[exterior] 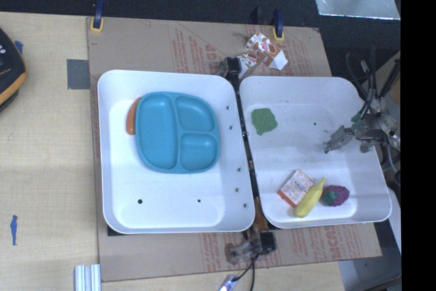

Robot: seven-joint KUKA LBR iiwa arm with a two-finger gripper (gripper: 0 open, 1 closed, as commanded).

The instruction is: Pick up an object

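Note:
The right bin [306, 95] holds a green lump [263, 120] near its left wall. At its front lie an orange-and-white packet [296, 187], a yellow banana [310, 199] and a purple-and-green piece [335, 195], close together. My gripper [338, 140] reaches in low over the bin's right side. It is above and to the right of the packet and well right of the green lump. It touches none of them and nothing shows in its grasp.
The left bin [119, 194] carries a blue divided plate [177, 132] with an orange object [130, 117] tucked under its left edge. A crumpled wrapper [262, 51] lies behind the bins. Cables hang at the right edge [371, 78].

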